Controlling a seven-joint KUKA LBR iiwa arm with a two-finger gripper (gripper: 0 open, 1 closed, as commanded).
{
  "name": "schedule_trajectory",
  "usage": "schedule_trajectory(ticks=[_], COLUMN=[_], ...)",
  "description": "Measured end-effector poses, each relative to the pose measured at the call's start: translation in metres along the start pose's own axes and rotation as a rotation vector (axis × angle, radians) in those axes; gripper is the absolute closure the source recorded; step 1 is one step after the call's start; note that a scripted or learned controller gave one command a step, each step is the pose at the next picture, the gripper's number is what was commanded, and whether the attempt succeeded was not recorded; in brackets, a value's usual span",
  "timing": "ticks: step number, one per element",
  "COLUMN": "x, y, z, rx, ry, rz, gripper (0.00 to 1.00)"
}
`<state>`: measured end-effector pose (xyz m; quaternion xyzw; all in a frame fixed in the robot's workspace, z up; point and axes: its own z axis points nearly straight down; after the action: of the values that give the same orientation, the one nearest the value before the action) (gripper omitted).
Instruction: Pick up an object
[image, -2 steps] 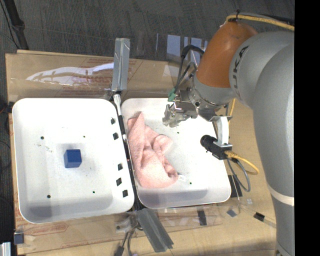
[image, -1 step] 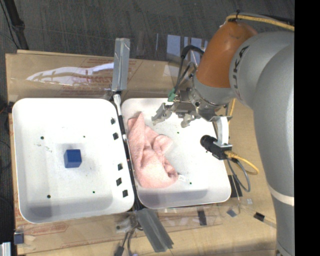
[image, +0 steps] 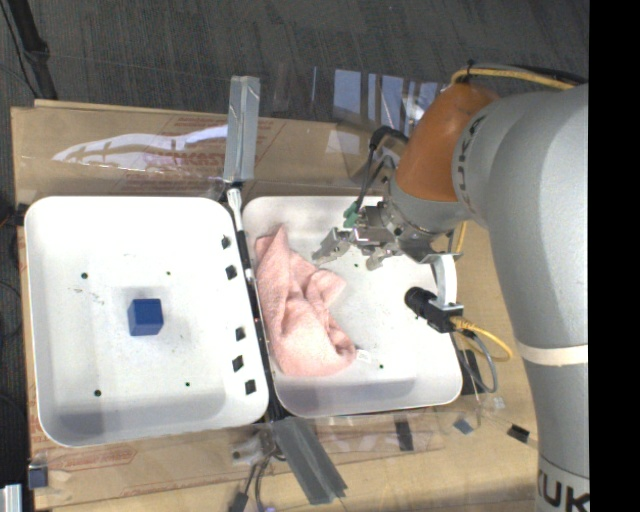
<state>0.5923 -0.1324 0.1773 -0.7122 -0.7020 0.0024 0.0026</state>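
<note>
A crumpled pink cloth (image: 296, 308) lies along the left side of the right bin (image: 400, 385). A small blue cube (image: 146, 316) sits in the left bin (image: 60, 290), left of its middle. My gripper (image: 352, 251) hangs over the upper middle of the right bin, just right of the cloth's top end. Its fingers (image: 327, 251) are spread apart and nothing is between them.
A grey divider with black clips (image: 243, 300) runs between the two bins. The big grey arm (image: 525, 200) fills the right side above the right bin. Cardboard (image: 130, 150) lies behind the bins.
</note>
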Motion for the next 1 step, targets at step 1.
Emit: schedule_trajectory(ticks=[1], x=[0.0077], y=[0.0038], z=[0.0865], rx=[-0.005], ry=[0.001], rz=[-0.088], gripper=[0.00])
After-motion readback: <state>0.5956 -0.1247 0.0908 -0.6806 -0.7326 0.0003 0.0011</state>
